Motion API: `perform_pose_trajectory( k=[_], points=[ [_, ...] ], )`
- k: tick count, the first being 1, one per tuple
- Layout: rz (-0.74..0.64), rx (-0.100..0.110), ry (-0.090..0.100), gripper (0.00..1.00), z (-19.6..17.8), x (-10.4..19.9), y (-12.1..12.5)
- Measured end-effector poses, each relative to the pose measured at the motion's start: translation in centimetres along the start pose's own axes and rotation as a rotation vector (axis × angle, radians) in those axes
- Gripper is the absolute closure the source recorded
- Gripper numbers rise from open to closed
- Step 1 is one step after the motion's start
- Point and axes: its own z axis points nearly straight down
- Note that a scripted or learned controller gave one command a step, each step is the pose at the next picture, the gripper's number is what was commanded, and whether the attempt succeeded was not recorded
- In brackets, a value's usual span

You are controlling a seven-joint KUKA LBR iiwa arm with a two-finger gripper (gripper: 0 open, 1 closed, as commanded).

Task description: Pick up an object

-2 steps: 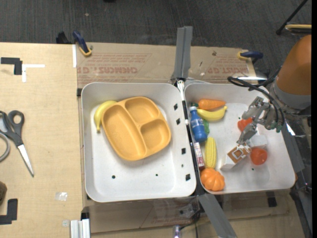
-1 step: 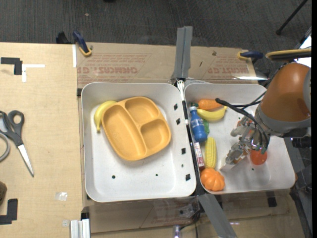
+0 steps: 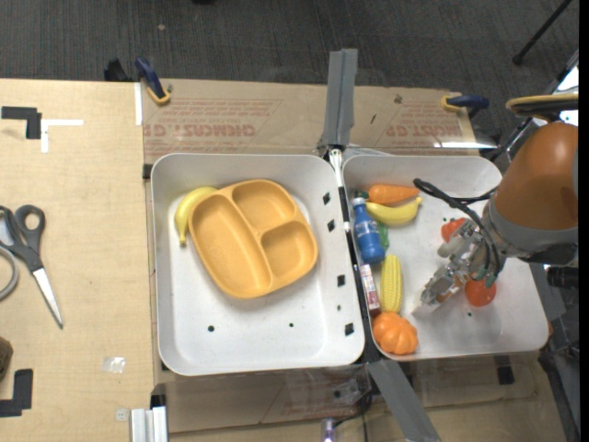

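The right bin (image 3: 515, 334) has bare floor along its near edge. Toys crowd its left wall: bottle (image 3: 368, 233), corn (image 3: 391, 282), pumpkin (image 3: 396, 334). A divided plate (image 3: 253, 238) fills much of the left bin (image 3: 184, 339).

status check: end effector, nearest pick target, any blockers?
End effector low in right bin, finger state unclear. Nearest: red-orange toy beside it, corn to its left. Nothing seen between fingers.

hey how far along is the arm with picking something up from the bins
Done: the arm has reached into the right bin, and the hand sits low over its floor. In hand: nothing I can see gripped; the hand is beside a red toy, with the corn and orange pepper a little further off. Left: close on one item and lift it.
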Motion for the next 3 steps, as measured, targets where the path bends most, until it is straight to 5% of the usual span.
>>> perform_pose_trajectory(
  k=[1,2,3],
  points=[
    [0.223,0.02,0.009,0.0,-6.4,-2.8,4.9],
    [0.282,0.012,-0.001,0.0,0.2,3.9,3.7],
    [0.313,0.019,0.007,0.0,-3.7,-7.2,1.9]
  ],
)
